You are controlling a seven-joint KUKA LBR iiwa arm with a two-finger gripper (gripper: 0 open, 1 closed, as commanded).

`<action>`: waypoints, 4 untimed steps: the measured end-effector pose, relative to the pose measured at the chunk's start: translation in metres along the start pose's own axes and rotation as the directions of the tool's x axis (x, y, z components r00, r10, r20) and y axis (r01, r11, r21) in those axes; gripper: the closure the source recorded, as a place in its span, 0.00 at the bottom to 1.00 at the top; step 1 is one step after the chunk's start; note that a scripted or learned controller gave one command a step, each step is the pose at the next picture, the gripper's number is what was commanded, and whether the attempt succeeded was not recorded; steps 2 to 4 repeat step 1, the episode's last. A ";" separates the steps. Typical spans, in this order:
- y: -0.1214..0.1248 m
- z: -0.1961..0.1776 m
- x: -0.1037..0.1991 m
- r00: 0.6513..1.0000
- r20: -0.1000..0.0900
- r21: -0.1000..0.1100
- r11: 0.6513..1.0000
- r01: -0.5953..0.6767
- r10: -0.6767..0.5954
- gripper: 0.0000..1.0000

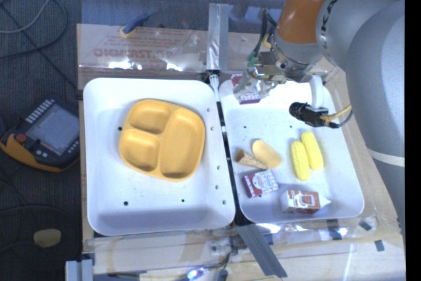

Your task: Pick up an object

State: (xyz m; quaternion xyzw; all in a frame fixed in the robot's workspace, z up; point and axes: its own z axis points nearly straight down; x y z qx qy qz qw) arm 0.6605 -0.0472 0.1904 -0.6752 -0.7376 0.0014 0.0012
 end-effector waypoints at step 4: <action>-0.038 -0.091 0.033 0.991 0.004 -0.001 0.991 0.134 -0.134 1.00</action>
